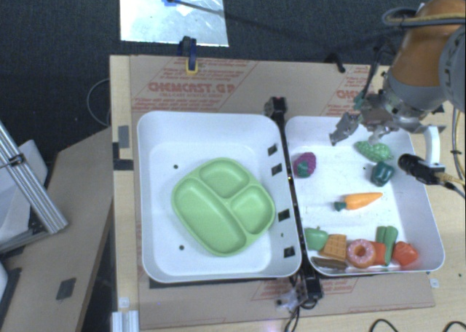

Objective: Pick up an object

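My gripper (357, 134) hangs over the far end of the right bin (431, 230), open, with nothing between its fingers. Just right of and below it lies a light green leafy piece (373, 151), with a dark green pepper (381, 172) beside it. Near the bin's left wall sits a purple toy (303, 164). An orange carrot (360, 201) lies in the middle. Along the near wall sit a green fruit (316, 238), a waffle (335, 246), a pink donut (360, 252), a green vegetable (386, 236) and a red tomato (405, 253).
In the left bin (156, 148) rests a green divided plate (223, 205). Black clips (276, 107) mark the wall shared by the two bins. A metal frame (25, 185) stands off the bench to the left.
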You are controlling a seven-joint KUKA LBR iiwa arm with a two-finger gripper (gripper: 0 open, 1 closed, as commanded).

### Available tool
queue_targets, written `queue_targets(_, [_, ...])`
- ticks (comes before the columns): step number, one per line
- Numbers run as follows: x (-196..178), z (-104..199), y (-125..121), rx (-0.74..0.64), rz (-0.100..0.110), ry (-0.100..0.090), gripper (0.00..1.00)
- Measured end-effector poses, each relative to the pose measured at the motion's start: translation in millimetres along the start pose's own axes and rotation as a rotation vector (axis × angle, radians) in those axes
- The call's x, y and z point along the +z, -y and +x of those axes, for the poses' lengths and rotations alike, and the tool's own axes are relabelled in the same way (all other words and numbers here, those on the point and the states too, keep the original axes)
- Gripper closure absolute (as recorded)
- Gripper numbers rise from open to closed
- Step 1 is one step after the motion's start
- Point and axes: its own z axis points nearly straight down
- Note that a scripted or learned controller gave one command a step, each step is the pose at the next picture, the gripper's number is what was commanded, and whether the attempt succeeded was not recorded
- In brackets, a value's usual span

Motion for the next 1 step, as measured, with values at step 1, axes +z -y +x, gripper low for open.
queue_targets(1, [-7.8,0.2,-2.7,-0.002,-0.014,0.002,0.00])
